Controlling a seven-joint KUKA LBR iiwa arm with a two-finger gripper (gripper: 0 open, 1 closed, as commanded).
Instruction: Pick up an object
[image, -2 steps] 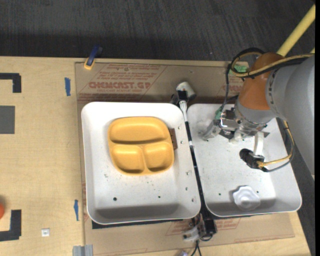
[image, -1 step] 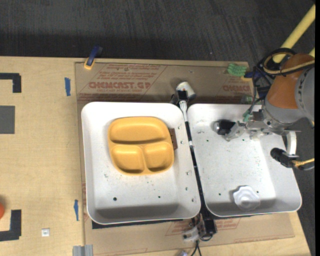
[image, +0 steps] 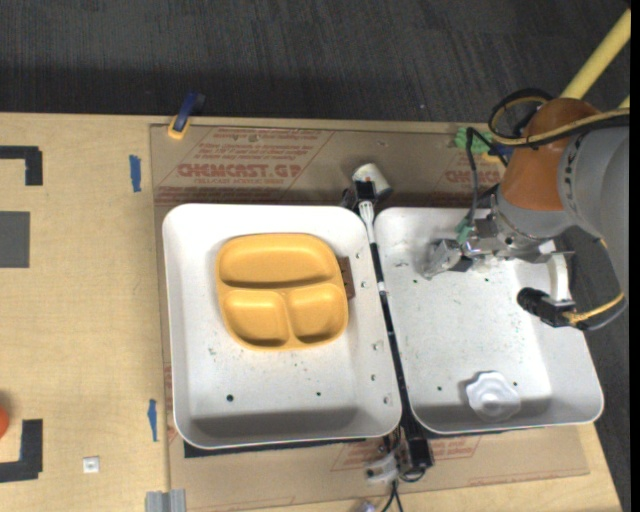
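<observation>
A yellow divided plate (image: 282, 289) lies in the left bin (image: 190, 330), slightly toward its back. A small white cap-like object (image: 490, 392) rests near the front edge of the right bin (image: 570, 380). The arm comes in from the right, and its gripper (image: 438, 259) hangs low over the back left part of the right bin, well away from the white object and across the divider from the plate. I see nothing held in it.
The grey arm with its orange band (image: 535, 165) and black cables (image: 545, 305) covers the right bin's back right corner. A dark divider (image: 385, 320) runs between the bins. A blue clamp (image: 183, 115) sits at the cardboard's back edge.
</observation>
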